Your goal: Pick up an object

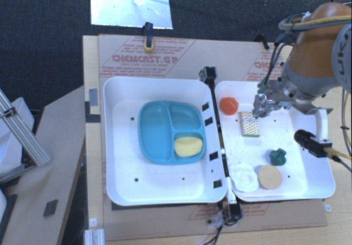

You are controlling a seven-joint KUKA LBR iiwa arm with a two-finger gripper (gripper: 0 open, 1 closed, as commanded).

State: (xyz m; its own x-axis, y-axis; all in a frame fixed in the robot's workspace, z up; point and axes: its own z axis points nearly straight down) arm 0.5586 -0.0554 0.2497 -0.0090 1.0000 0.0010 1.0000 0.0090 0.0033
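1. Tan disc [269,177] is sitting nearest, at the right bin's [322,183] front.
2. Likely target: patterned block [249,125] is lying flat mid-bin. It's looking light and stiff, so I'm favouring its long sides.
3. Gripper [259,107] is hovering over its far end; can't tell if it's open or closed.

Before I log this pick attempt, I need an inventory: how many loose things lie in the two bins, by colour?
Blue: 1, divided plate
Yellow: 1, soft lump
Orange: 1, ball
Patterned: 1, small packet
Green: 1, small toy
White: 1, round piece
Tan: 1, disc
Total: 7
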